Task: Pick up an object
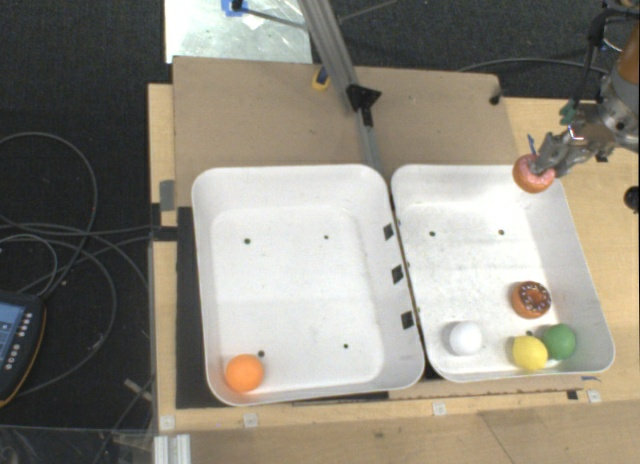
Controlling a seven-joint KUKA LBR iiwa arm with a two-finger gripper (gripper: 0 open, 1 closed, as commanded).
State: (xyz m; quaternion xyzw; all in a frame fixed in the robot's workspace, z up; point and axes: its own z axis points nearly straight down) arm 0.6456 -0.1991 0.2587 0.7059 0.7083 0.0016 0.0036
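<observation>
My gripper (pixel 548 160) hangs over the far right corner of the right bin (pixel 480 252), shut on a pink frosted doughnut (pixel 532 176) that is lifted above the bin's rim. In the right bin's near right corner lie a chocolate doughnut (pixel 531 299), a white ball (pixel 464 338), a yellow lemon-like fruit (pixel 529 352) and a green ball (pixel 559 341). An orange ball (pixel 244 373) rests in the near left corner of the left bin (pixel 290 252).
A slanted grey pole (pixel 330 37) with a black clamp crosses the back of the bench toward the seam between the bins. Cables and a handheld pendant (pixel 15 337) lie on the dark floor at left.
</observation>
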